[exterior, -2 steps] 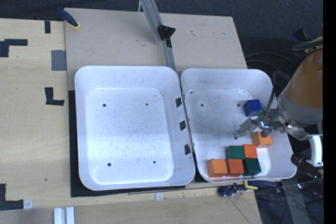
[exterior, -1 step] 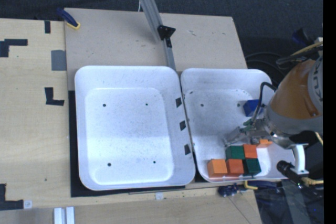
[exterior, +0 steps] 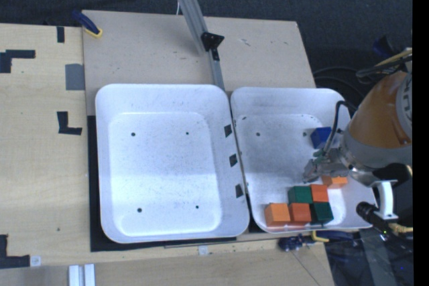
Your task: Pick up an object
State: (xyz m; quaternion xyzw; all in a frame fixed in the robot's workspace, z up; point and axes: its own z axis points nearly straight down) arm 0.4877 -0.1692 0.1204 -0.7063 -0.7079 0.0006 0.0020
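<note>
Several small blocks lie in the right bin (exterior: pixel 268 110). A blue block (exterior: pixel 320 136) rests near its right wall. An orange block (exterior: pixel 277 213), a second orange block (exterior: pixel 301 212), a red-orange block (exterior: pixel 320 193) and green blocks (exterior: pixel 300 194) cluster at the bin's front right corner. Another orange block (exterior: pixel 334 179) sits just under the arm's wrist. My gripper (exterior: pixel 316 167) reaches down from the right, between the blue block and the cluster, low over the bin floor.
The left bin (exterior: pixel 161 164) stands beside the right one. A grey metal pole (exterior: pixel 191 3) slants across the bench behind the bins. The arm's orange band (exterior: pixel 379 120) looms over the right bin's right rim.
</note>
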